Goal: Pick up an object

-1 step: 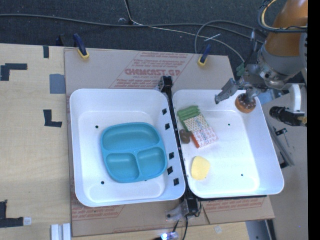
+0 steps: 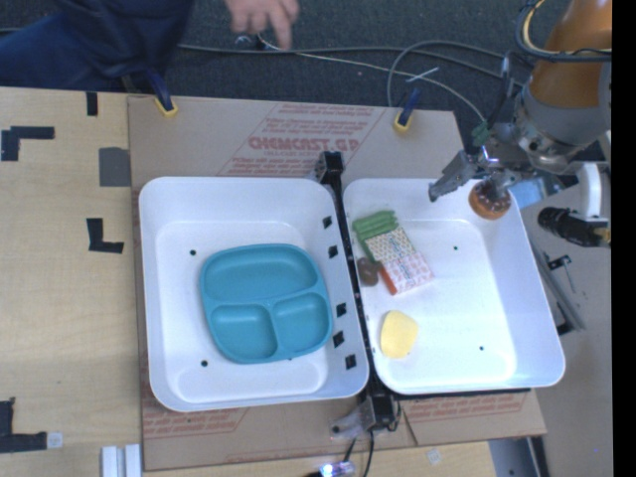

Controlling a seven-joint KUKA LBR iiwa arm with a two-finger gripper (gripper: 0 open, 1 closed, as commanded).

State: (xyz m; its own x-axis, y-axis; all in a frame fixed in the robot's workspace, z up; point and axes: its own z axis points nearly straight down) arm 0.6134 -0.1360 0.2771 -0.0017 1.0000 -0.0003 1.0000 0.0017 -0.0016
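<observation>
Gripper (image 2: 475,179) hangs over the right bin's (image 2: 502,311) one o'clock corner; you can't tell its jaw state from this slant. Candidates cluster at the bin's nine o'clock side: green piece (image 2: 375,225), patterned card (image 2: 404,259), yellow piece (image 2: 398,334). Left bin (image 2: 169,237) carries a teal divided plate (image 2: 264,301).

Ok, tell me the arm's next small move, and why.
Probably shift the gripper left and down over the right bin, toward the yellow object. It sits at the bin's top right edge, apart from every object, while the yellow one lies alone.
</observation>
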